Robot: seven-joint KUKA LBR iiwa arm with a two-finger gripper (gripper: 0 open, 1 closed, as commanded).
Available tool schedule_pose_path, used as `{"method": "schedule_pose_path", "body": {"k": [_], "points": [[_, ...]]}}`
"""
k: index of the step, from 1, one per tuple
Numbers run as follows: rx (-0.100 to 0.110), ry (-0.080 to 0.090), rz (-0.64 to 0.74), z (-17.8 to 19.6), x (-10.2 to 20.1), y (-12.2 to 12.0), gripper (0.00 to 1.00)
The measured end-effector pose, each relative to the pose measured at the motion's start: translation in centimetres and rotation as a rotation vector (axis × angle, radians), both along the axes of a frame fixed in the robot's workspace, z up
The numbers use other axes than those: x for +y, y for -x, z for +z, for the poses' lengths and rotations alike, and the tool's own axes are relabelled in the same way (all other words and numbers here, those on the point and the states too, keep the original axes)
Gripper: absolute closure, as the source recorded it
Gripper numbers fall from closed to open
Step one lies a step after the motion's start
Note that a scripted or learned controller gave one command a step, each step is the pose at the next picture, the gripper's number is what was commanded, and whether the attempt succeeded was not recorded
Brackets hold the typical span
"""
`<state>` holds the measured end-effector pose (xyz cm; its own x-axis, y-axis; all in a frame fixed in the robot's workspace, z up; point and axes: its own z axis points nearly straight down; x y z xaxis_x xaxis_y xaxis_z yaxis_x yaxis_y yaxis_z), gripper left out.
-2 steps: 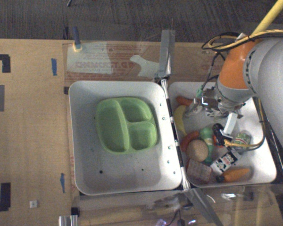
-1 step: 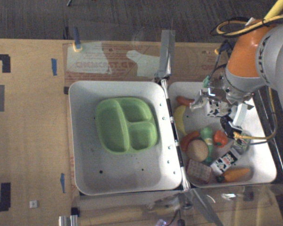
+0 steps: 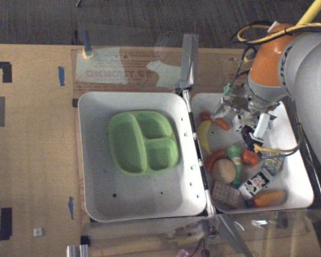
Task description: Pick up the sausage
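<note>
Arm (image 3: 305, 63): reaches in from the right, its wrist low over the upper part of the right bin.
Left bin (image 3: 96, 197): holds a green divided tray (image 3: 143, 142); plays no part in the pick.
Right bin (image 3: 297, 197): crowded with toy foods, so the target is hemmed in.
Gripper (image 3: 241, 116): sits just right of the sausage; whether the pincer is spread or pressed together cannot be told, as cables and housing blur it.
Progress: judged as approach only; nothing appears lifted, so the grasp and raise are left.
Banana (image 3: 204, 135): lies just below the sausage, a likely obstacle.
Sausage (image 3: 221, 123): small reddish piece resting near the bin's upper left.
</note>
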<state>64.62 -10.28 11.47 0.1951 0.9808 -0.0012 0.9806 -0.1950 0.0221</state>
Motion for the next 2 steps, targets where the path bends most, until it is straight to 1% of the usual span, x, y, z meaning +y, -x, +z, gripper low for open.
{"method": "schedule_pose_path", "body": {"k": [1,2], "points": [[-0.002,0.0,-0.019,-0.9,-0.8,-3.0,0.0],[-0.014,-0.005,0.152,-0.8,-3.3,-3.4,0.0]]}}
